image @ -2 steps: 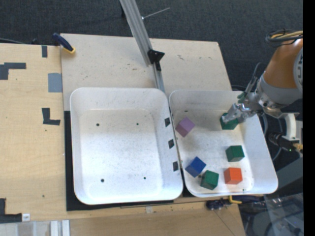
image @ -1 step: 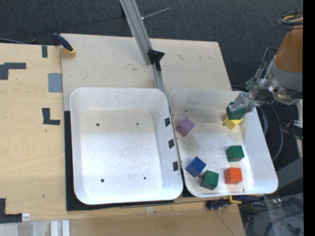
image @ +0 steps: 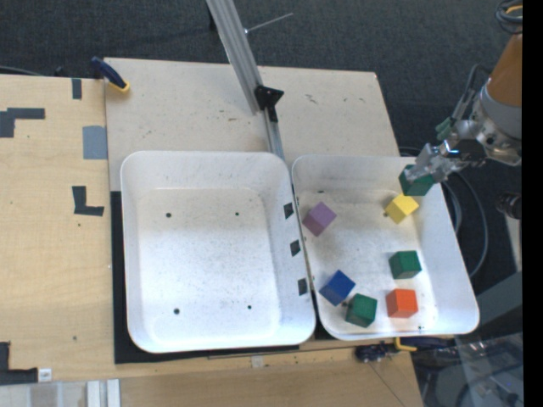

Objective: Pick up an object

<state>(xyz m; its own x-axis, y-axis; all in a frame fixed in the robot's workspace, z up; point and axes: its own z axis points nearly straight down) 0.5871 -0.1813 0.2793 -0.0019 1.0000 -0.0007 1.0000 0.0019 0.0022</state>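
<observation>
I saw my arm [image: 507,83] reaching in from the right, orange band above the wrist, with the gripper [image: 422,175] angled down-left, its fingers closed on a green block [image: 417,181].

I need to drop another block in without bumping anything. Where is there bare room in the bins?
The left bin offers bare floor wall to wall. In the right bin, a free patch lies between the purple cube, yellow cube and blue cube. Its near-right corner is crowded: green cube, orange cube, dark green cube.
</observation>
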